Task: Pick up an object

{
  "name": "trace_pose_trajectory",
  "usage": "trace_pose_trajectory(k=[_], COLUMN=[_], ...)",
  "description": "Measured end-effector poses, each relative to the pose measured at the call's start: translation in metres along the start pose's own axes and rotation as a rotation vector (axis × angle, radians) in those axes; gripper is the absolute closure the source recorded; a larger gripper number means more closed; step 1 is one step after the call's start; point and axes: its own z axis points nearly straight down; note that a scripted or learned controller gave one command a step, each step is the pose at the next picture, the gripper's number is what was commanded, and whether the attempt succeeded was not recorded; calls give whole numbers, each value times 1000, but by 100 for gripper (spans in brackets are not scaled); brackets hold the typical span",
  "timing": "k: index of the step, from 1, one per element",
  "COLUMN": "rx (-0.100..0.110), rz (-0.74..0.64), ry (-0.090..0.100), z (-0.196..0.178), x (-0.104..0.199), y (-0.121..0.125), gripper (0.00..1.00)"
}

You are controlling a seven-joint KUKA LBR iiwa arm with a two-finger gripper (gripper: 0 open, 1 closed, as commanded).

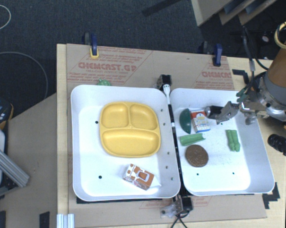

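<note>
My gripper (220,113) hangs over the upper part of the right bin (253,183), reaching in from the right. Just to its left lies a small red, white and blue box (200,123), and beside that a dark green rounded piece (185,118). Below them are a light green pod (191,139) and a brown round disc (197,155). A second green piece (233,140) lies below the gripper, to the right. Nothing shows in the gripper's grasp.
The left bin (82,146) bears a yellow divided plate (130,129) and a small orange and white box (139,176) near its front. A black divider clamp (164,82) sits between the bins at the back. Blue clamps (93,45) hold the board.
</note>
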Motion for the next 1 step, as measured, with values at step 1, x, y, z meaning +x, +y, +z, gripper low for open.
trace_pose_trajectory(k=[1], rx=[-3], rz=[-1], ry=[-1], z=[-11], x=[0], y=[1], gripper=[100])
